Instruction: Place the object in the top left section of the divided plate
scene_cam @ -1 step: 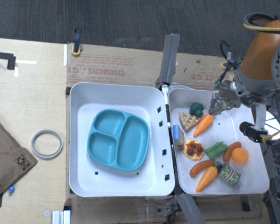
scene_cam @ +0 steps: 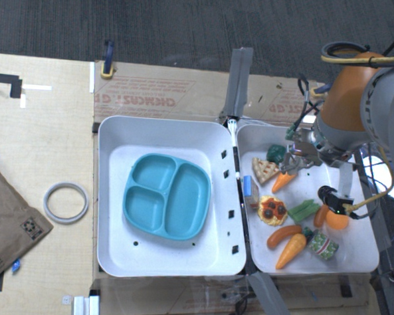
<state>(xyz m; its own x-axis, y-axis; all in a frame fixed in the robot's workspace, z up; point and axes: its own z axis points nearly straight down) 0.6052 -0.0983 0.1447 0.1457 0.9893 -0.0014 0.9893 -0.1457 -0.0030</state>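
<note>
Brown cardboard (scene_cam: 168, 92) lines the surface behind the two white bins, and we can read red mirrored lettering on it — something like "CHEMCAT", though the rest is too small for us to make out. A second cardboard box (scene_cam: 3, 225) at the left edge carries part of the word "BOX".

We see the gripper (scene_cam: 295, 159) low over the back of the right bin (scene_cam: 363, 263), just above a small carrot (scene_cam: 283, 181) and beside a waffle-like wedge (scene_cam: 265, 170) and a dark green piece (scene_cam: 276, 152); whether it is parted or closed we cannot tell.

More toy food lies near the front of this bin — a pizza slice (scene_cam: 272, 210), a larger carrot (scene_cam: 291, 250), a sausage (scene_cam: 283, 235).

Well apart, in the left bin (scene_cam: 111, 248), sits the blue divided plate (scene_cam: 167, 195).
</note>
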